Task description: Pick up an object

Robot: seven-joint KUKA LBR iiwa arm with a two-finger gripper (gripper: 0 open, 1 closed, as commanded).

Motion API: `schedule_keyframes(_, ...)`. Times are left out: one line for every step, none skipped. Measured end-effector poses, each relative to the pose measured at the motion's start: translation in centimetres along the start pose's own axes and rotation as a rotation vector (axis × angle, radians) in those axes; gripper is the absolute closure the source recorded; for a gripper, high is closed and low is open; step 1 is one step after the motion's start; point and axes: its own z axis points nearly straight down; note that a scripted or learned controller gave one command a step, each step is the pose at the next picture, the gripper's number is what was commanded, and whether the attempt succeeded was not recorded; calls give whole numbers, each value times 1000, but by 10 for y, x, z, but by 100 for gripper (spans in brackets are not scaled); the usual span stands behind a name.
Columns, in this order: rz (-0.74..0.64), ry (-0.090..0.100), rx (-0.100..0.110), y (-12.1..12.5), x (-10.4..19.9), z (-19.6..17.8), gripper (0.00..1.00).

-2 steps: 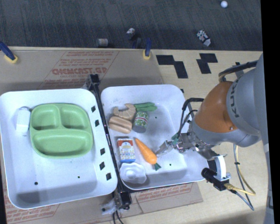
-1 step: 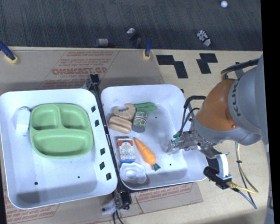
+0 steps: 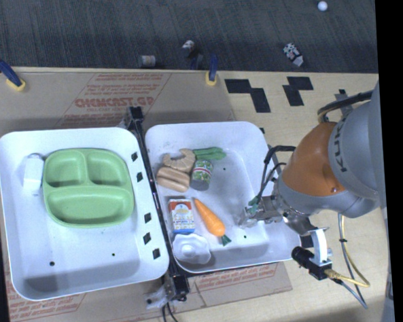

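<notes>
White right bin (image 3: pixel 251 139) holds one carrot (image 3: pixel 210 219), one carton (image 3: pixel 182 215), one can (image 3: pixel 202 174); hand (image 3: pixel 249 214) grip state unclear.

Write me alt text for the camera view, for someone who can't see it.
A grey and orange robot arm reaches into the right white bin, its gripper low near a carrot, a small carton and a can. The left bin holds a green divided plate.

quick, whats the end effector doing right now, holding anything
End effector: low at the right side of the right bin, right of the carrot; whether it is open, closed or holding anything cannot be told.
</notes>
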Motion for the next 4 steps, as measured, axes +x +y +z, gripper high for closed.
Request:
schedule_keyframes(2,-1,-2,0,0,0,100)
schedule_keyframes(1,-1,-2,0,-1,-97,100)
schedule_keyframes(2,-1,-3,0,9,-132,100)
schedule_keyframes(-1,0,0,0,14,-126,100)
